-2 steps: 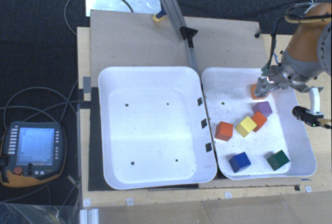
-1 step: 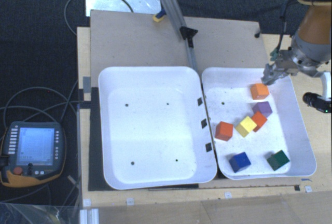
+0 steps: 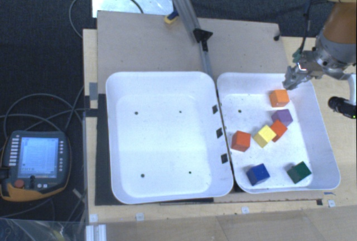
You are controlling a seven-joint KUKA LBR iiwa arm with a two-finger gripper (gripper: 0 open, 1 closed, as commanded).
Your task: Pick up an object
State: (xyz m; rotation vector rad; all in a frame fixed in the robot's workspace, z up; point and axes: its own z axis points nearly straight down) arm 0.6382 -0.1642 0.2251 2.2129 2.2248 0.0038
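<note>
Several coloured blocks lie in the right bin [image 3: 312,95]. An orange block [image 3: 279,98] sits at its upper right. Below it are a purple block [image 3: 283,117], a red-orange block [image 3: 278,130] and a yellow block [image 3: 265,135] touching in a cluster. A red-orange cube [image 3: 241,140] lies to their left. A blue block [image 3: 257,173] and a dark green block [image 3: 299,172] rest near the front rim. My gripper [image 3: 293,80] hangs over the bin's upper right, just above and right of the orange block, with nothing visibly held.
The left bin [image 3: 162,134] adjoins the right one, with black clips [image 3: 218,133] along the seam. A grey pole [image 3: 184,0] slants across the back. A teach pendant [image 3: 34,163] lies at the far left, off the bench.
</note>
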